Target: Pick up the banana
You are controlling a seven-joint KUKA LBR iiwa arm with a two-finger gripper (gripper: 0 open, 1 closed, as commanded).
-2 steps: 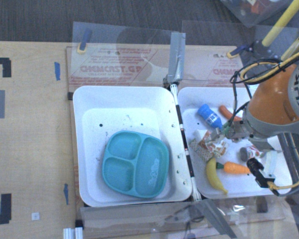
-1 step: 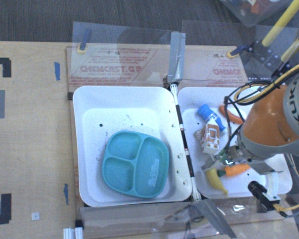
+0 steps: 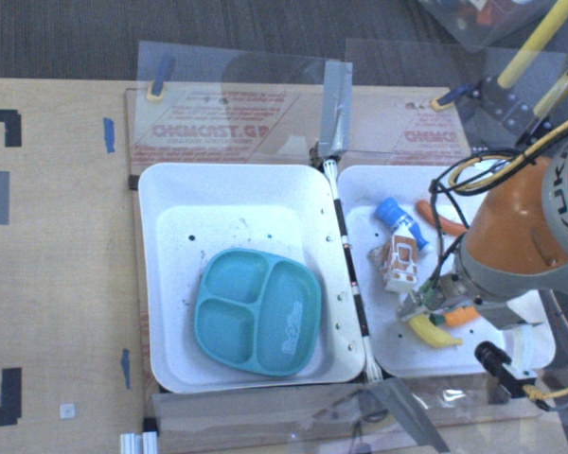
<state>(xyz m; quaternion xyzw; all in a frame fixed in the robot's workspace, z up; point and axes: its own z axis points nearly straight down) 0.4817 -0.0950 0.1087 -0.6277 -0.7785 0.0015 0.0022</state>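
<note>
Banana (image 3: 433,332) half hidden beneath claw (image 3: 430,301), claw's state impossible to tell.

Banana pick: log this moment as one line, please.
tool over right bin, above banana | banana lying on bin floor | carton beside it | left bin holds teal plate

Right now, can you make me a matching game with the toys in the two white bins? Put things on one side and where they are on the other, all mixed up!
Things:
1. banana
2. teal divided plate
3. blue bottle
4. small carton

Places:
A. alone in the left bin
B. near the back of the right bin
C. near the right bin's front edge, just under the gripper
D. middle of the right bin, just below the bottle

Pairs: 1-C, 2-A, 3-B, 4-D
</note>
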